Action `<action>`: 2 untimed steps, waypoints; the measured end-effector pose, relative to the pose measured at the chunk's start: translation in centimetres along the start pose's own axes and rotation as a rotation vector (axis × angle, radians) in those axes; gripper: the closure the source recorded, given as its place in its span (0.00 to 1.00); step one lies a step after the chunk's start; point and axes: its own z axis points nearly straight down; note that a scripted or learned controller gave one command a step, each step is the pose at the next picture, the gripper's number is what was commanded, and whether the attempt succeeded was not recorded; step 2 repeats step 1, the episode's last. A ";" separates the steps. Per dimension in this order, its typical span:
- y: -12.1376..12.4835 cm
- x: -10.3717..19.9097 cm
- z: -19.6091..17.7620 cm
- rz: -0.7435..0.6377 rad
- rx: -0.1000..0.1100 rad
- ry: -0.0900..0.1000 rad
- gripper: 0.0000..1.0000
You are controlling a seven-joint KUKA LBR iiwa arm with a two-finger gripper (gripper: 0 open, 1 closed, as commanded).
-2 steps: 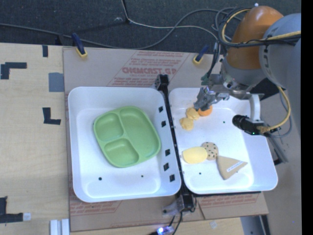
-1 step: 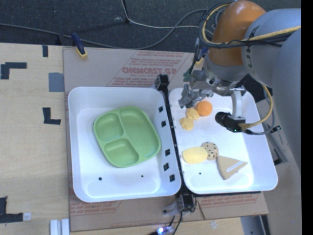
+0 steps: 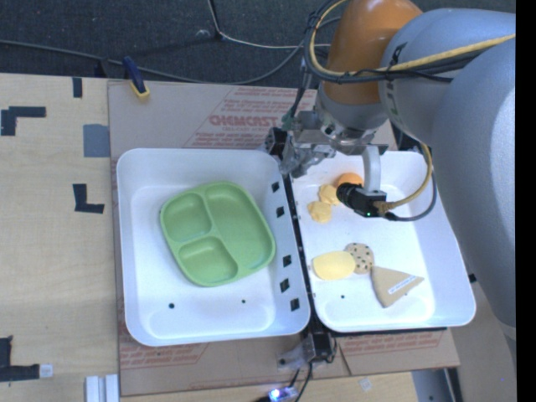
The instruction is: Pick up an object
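hand (image 3: 311,159) low over right bin's (image 3: 435,224) far-left corner | grip state: cannot tell, wrist hides it | nearest: orange piece (image 3: 349,179), probably the target | tray (image 3: 218,232) left bin

The grey arm (image 3: 469,115) reaches in from the right, bent over steeply. Orange band (image 3: 368,23) on top, the gripper (image 3: 306,151) hangs low beneath it.

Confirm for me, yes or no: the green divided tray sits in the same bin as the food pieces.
No: the green divided tray lies in the left bin, while the cookie and wedge lie in the right bin.
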 end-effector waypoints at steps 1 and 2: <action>0.2 5.1 1.6 0.001 0.003 -0.001 1.00; 0.2 5.1 1.6 0.001 0.003 -0.001 1.00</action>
